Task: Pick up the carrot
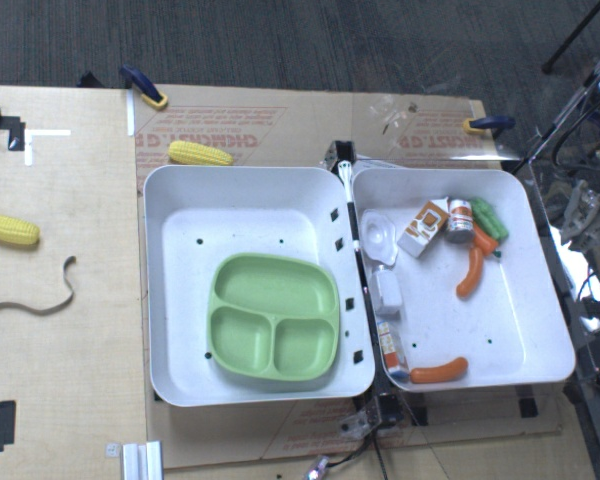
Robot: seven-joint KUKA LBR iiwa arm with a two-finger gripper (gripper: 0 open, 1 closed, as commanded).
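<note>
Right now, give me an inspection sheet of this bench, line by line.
Surface: two shallow white plastic bins side by side on cardboard.
Job's things: orange carrot with green top lies in the right bin, near its far right corner.
Clutter: green three-compartment plate in left bin; small box, can, clear cup, orange-red sausage in right bin.
Gripper: nothing seen.
Cables: dark curved cord on bench at left.
Surroundings: two yellow corn cobs outside bins; blue clamps at the cardboard's far edge.

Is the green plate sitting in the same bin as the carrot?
No, the green plate lies in the left bin, while the carrot lies in the right bin.
</note>
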